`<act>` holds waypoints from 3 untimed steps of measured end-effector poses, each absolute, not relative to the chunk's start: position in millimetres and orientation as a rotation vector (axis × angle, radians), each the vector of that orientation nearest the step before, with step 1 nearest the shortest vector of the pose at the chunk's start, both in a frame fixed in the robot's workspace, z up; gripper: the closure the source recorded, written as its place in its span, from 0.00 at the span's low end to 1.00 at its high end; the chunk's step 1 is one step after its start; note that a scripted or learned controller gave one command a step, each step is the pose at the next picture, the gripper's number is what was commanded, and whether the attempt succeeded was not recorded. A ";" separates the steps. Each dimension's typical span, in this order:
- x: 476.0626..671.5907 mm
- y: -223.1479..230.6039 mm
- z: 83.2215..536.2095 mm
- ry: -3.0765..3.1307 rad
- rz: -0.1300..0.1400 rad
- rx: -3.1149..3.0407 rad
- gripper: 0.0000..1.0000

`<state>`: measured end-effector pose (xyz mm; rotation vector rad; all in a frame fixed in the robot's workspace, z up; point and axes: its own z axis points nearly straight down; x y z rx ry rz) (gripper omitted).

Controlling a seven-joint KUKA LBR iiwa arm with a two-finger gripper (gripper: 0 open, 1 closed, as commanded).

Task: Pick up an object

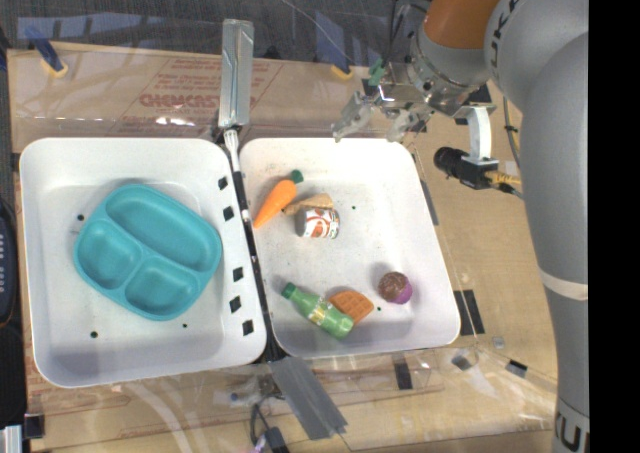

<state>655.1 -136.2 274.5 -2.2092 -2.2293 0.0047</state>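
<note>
The right bin (pixel 420 191) holds an orange carrot (pixel 275 201), a white and orange can-like object (pixel 318 221), a green bottle (pixel 316 308), a flat orange cracker-like piece (pixel 352 304) and a small purple and brown ball (pixel 395 287). My gripper (pixel 385 121) hangs over the far rim of this bin, above and behind the objects. Its translucent fingers (pixel 352 119) are spread apart, with nothing between them.
The left bin (pixel 40 241) holds a teal divided plate (pixel 147 249). A grey metal bar (pixel 236 71) rises behind the divider between the bins. A black cable fitting (pixel 462 166) sticks out right of the right bin, below the wrist.
</note>
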 end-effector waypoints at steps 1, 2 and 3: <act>576.4 -139.7 189.4 -2.179 0.009 -2.253 0.00; 598.9 -140.7 117.5 -2.176 -0.029 -2.294 0.00; 616.3 -99.5 96.6 -2.186 0.000 -2.263 0.00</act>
